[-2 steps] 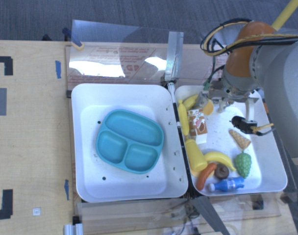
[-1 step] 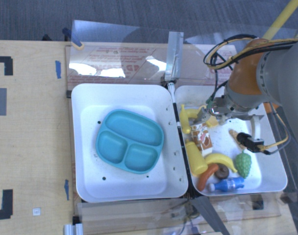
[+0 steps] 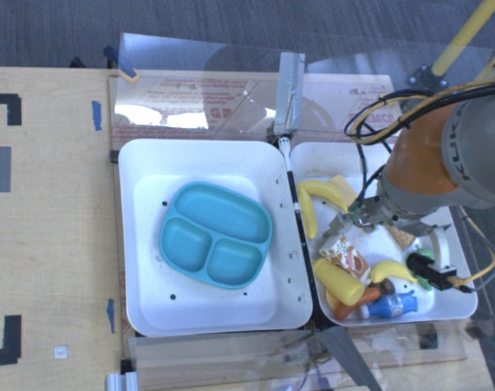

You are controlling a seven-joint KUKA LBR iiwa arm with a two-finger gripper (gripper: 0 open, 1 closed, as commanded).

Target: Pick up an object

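Right bin (image 3: 467, 304) near edge: blue bottle (image 3: 392, 306), orange carrot-like piece (image 3: 347, 304), yellow bottle (image 3: 339, 278), banana (image 3: 392, 270). Patterned snack packet (image 3: 346, 255) just past them, directly under the gripper (image 3: 351, 218). Claw state: can't tell. Banana bunch (image 3: 323, 194) at far side. Left bin (image 3: 142, 243): blue divided plate (image 3: 215, 235).

We cannot tell how the gripper (image 3: 351, 218) stands: its tip is small and lost among clutter just right of the yellow banana (image 3: 325, 192). The arm (image 3: 443, 153) is cut off by the frame's right edge. Right of the banana, its orange band covers part of the right bin (image 3: 467, 300).
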